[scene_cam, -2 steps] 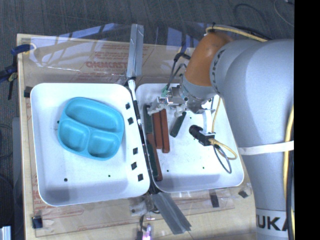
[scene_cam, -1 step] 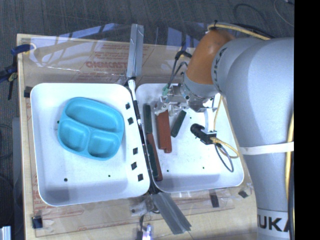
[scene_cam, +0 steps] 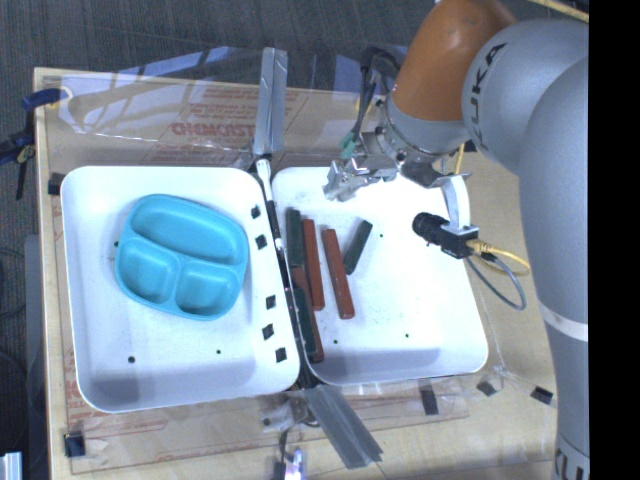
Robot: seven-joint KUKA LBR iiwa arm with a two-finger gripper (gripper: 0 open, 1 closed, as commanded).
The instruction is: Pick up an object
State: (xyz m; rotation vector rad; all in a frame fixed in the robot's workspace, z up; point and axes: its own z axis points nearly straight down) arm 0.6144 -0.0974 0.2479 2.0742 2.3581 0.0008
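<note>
Likely target: short dark grey-green rectangular block (scene_cam: 356,246), lying flat and tilted on the floor of the right-hand shallow white bin (scene_cam: 420,318), upper middle area. It sits apart from its neighbours, with bare bin floor on both long sides. Looks rigid, probably wood or plastic; judged light, not fragile. Smooth faces may slip a little. Best hold: across the narrow width, near mid-length, fingers aligned square to its long axis so it does not pivot out.

Just beside it, to the left: two reddish-brown flat sticks (scene_cam: 338,286), roughly parallel, running down the bin. The nearer one lies close to the block's lower end; whether they touch, cannot tell. Further left, a long dark green bar (scene_cam: 300,283) lies along the bin's left wall. These three are crowded together and harder to straddle.

Metal two-finger gripper (scene_cam: 348,180) hovers over the bin's upper edge, above and slightly left of the block, nothing between its fingers. Fingertips read as parted, released, though the view is small and glinting.

Left-hand shallow white bin (scene_cam: 90,368) holds a light blue plastic divided tray (scene_cam: 182,256), three compartments, well apart from the gripper. It is broad and curved, with a thin rim to pinch, a poorer candidate.

Risk: a descent off-centre nudges the block toward the sticks.
</note>
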